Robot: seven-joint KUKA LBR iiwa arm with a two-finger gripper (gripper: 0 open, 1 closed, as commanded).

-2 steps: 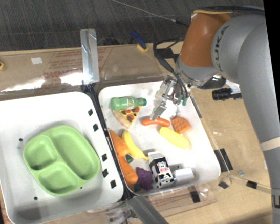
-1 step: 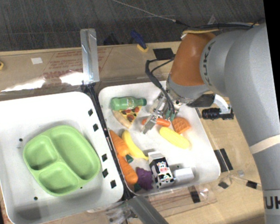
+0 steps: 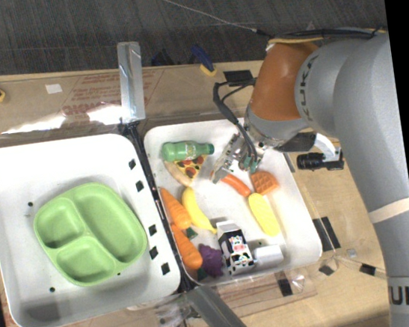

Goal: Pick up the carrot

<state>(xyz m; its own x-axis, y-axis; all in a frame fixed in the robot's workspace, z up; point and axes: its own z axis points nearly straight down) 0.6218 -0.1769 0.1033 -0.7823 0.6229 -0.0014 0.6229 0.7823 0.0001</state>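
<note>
An orange carrot (image 3: 174, 207) lies along the left wall of the right bin (image 3: 292, 184), and a second orange piece (image 3: 189, 252) with a bit of green at its top continues below it. My gripper (image 3: 227, 165) hangs over the upper middle of that bin, to the right of the carrot and apart from it. Its tip is just above a small red-orange sausage-like piece (image 3: 235, 185). I see nothing held between its fingers.
The right bin also holds a green bottle (image 3: 186, 150), pizza slice (image 3: 189, 169), banana (image 3: 196, 209), yellow corn-like piece (image 3: 264, 215), orange waffle-like piece (image 3: 265, 182), purple grapes (image 3: 210, 258) and a small carton (image 3: 235, 247). A green divided plate (image 3: 89, 232) sits in the left bin (image 3: 3, 180).
</note>
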